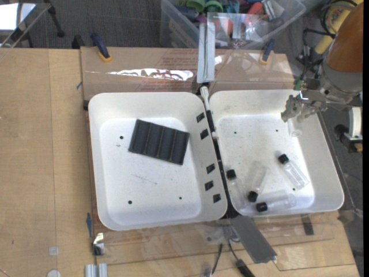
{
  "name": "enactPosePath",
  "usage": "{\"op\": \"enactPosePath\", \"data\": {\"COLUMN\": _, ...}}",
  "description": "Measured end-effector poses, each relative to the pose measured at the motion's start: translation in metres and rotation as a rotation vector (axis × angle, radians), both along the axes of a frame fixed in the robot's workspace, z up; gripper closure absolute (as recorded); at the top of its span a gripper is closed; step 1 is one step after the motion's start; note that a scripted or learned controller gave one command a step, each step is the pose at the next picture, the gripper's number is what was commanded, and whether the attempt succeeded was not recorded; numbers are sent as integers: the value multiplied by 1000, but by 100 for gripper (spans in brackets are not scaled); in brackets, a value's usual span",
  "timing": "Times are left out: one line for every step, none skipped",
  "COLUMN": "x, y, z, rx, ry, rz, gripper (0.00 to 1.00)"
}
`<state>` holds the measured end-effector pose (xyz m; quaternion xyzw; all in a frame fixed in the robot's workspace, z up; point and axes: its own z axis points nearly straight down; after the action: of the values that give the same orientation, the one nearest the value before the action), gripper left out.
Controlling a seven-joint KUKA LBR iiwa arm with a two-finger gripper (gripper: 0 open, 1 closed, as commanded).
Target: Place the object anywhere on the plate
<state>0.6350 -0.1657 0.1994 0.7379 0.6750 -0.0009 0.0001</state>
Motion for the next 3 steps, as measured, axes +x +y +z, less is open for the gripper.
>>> {"op": "enactPosePath", "data": {"x": 0, "y": 0, "z": 0, "rx": 0, "ry": 0, "rz": 0, "gripper": 0}}
{"op": "enactPosePath", "data": {"x": 26, "y": -38, "z": -7, "rx": -1, "ry": -3, "rz": 118, "gripper": 0}}
{"op": "enactPosePath", "data": {"x": 32, "y": -57, "z": 14, "rx": -2, "ry": -5, "rz": 273, "gripper": 0}}
